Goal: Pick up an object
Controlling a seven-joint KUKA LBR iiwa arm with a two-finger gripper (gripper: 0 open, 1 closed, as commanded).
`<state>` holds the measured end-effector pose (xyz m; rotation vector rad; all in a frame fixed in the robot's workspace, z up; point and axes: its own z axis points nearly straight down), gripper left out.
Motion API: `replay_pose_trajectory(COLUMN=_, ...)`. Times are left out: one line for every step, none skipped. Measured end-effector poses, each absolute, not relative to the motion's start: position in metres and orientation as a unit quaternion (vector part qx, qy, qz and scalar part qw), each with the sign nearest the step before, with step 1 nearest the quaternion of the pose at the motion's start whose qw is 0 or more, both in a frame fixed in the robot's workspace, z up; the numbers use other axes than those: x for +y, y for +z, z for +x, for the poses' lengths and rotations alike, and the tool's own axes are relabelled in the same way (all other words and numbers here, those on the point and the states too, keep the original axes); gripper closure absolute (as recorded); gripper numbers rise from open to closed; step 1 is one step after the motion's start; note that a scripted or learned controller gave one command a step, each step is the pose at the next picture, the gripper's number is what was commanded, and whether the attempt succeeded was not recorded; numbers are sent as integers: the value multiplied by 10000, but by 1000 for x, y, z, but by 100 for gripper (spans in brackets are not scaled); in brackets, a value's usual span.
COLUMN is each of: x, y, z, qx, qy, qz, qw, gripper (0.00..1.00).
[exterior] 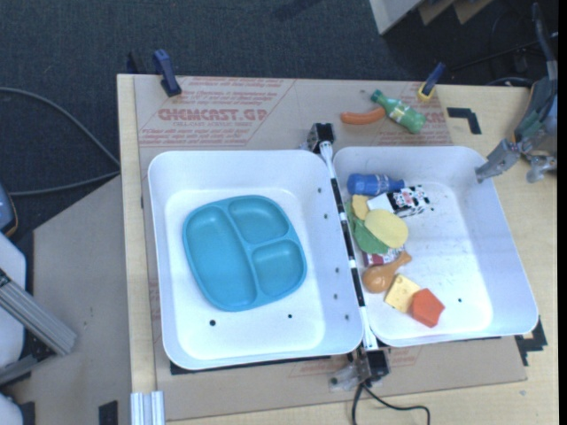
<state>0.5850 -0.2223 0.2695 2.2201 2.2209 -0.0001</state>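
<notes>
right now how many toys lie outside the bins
2: an orange carrot and a green bottle, side by side on the board behind the right bin.

1. You're looking at a robotics lab bench (pixel 496 374), not a home: a raw board top printed "CHEMCAST GP" (pixel 213 113), held by blue clamps (pixel 166 71)
2. Two white bins (pixel 168 237) are fixed side by side, with black corner marks (pixel 462 119) around them
3. Toy food (pixel 390 253) and a teal divided plate (pixel 244 251) serve as test props
4. Loose cables (pixel 62 113) cross the dark carpet (pixel 133 7)
</notes>
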Motion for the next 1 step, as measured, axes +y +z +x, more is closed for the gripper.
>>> replay_pose_trajectory(x=-223, y=136, z=666, qx=7077, qy=-3, qz=7065, qw=-6, gripper=0)
